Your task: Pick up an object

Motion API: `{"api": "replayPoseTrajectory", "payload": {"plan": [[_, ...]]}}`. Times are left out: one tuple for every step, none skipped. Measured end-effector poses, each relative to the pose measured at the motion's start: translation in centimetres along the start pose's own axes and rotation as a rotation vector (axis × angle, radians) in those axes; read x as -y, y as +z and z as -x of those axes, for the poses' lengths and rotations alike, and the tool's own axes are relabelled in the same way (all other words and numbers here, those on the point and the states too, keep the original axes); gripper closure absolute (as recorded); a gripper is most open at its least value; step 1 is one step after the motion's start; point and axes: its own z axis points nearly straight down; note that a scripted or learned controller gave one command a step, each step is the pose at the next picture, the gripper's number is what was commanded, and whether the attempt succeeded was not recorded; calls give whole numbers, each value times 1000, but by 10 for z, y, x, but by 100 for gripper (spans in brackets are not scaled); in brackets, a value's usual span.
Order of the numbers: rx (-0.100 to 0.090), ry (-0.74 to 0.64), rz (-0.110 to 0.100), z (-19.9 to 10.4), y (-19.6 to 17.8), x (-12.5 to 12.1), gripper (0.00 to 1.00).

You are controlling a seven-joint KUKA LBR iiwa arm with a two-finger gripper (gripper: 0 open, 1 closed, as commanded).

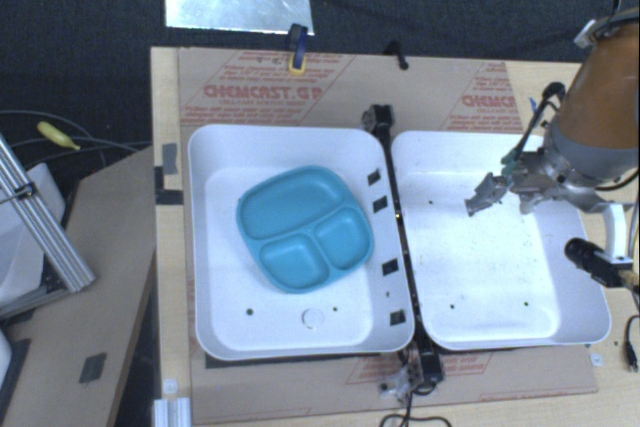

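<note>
One blue tray (303, 240) lies in the left bin (215, 155), well apart from the jaws (478, 203), whose opening I cannot tell.

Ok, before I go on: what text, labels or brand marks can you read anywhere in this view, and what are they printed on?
"CHEMCAST GP": red print on the brown protective sheet under the bins, behind the left bin; the last letters are uncertain.
The same red logo repeats behind the right bin near, too blurred to read.
Smaller red print beneath each logo: too small to read.
Blue divided tray: no visible text.
</note>
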Motion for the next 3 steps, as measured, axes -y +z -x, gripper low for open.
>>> {"api": "replayPoseTrajectory", "payload": {"plan": [[-8, -14, -3, -239, 34, 32, 0], [-2, 1, 2, -229, 23, 29, 100], [-10, -9, 19, -302, -139, 11, 100]]}}
